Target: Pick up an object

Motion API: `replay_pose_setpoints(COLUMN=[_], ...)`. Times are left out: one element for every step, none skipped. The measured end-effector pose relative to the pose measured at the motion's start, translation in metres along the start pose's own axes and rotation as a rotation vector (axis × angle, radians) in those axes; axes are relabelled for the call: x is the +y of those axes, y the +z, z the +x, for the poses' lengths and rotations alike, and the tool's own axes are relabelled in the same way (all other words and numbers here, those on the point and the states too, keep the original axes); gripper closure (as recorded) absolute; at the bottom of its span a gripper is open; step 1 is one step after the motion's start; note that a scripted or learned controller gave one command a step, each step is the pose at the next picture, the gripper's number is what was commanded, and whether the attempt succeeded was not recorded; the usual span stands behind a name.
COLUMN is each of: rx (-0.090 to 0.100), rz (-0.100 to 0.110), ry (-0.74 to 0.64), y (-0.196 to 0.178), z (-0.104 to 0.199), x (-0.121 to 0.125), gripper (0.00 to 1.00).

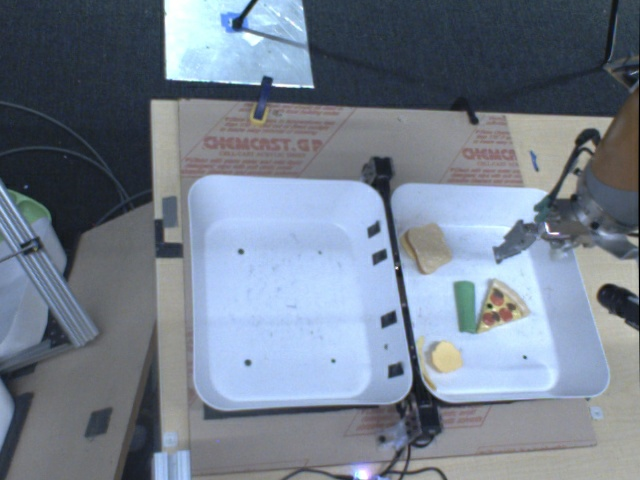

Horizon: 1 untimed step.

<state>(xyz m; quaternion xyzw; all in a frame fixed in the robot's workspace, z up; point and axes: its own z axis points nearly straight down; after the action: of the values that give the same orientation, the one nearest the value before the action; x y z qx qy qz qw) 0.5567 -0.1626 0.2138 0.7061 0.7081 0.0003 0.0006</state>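
On the table (pixel 330 133) stand two white bins, and the right bin (pixel 575 368) holds all the objects. The pizza slice (pixel 500 306) lies near its middle, with the green piece (pixel 465 306) just beside it. My hand (pixel 520 238) hovers above the slice, holding nothing; how wide it is open I cannot tell. I could catch both pieces together. The right wall is near, but the middle gives room.
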Motion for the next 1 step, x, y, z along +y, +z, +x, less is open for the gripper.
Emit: replay_pose_setpoints(rx=[0.005], rz=[0.011], ry=[0.000], y=[0.1204], z=[0.0452], x=[-0.0574], gripper=[0.00])
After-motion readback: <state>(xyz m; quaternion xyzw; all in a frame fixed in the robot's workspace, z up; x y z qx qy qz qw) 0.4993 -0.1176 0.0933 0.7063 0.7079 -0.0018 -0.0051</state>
